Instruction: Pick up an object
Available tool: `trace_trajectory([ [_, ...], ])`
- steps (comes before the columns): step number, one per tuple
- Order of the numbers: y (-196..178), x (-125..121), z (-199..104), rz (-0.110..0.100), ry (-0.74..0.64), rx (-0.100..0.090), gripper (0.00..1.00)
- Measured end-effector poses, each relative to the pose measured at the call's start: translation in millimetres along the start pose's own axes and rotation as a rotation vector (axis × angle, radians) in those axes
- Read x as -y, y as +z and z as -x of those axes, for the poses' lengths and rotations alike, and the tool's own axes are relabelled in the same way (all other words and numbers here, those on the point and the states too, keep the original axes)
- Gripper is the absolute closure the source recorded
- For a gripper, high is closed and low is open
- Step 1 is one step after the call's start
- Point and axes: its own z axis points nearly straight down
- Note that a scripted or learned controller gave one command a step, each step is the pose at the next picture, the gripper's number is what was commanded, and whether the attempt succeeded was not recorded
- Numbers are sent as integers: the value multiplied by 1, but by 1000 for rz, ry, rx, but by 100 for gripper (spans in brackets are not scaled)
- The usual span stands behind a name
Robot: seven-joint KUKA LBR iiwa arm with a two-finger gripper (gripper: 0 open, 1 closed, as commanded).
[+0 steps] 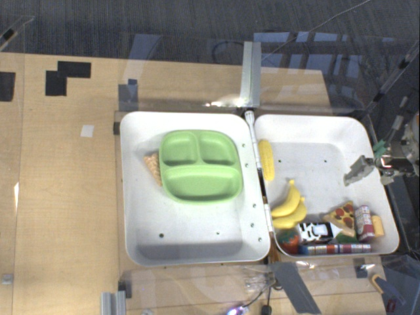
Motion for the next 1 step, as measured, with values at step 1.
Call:
trace_trajectory([
  [1, 161, -26, -71, -3, -61, -2, 0],
])
